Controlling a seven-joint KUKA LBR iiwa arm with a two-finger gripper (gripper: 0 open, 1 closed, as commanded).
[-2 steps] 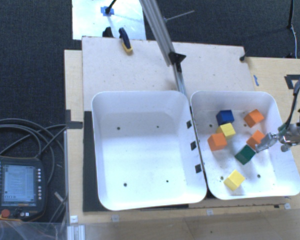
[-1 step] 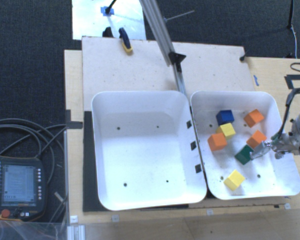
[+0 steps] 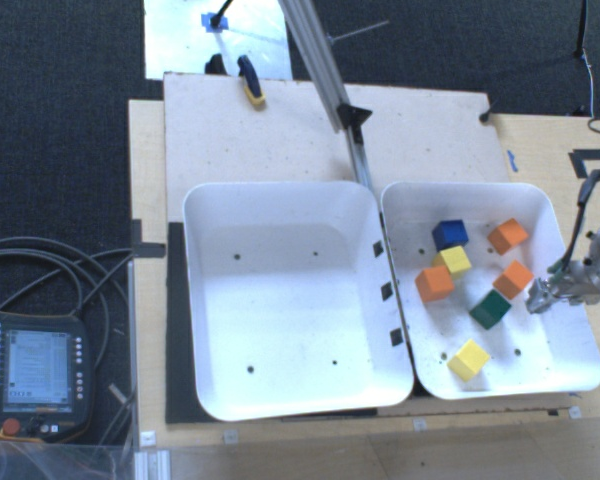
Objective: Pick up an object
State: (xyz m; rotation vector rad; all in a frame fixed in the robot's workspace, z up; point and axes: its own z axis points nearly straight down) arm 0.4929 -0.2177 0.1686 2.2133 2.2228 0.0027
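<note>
The right bin (image 3: 570, 353) holds several small cubes: a blue one (image 3: 450, 233), a yellow one (image 3: 456, 260), three orange ones (image 3: 507, 235) (image 3: 434, 282) (image 3: 513, 278), a green one (image 3: 490, 309) and another yellow one (image 3: 468, 359). My gripper (image 3: 540, 296) comes in from the right edge and hangs over the right side of this bin, just right of the green cube and the nearest orange cube. No cube shows between its fingers.
The left bin (image 3: 210, 268) lies beside the right one. A metal pole (image 3: 315, 53) slants down to the gap between the bins. A teach pendant (image 3: 35, 373) with cables lies at lower left, off the bench.
</note>
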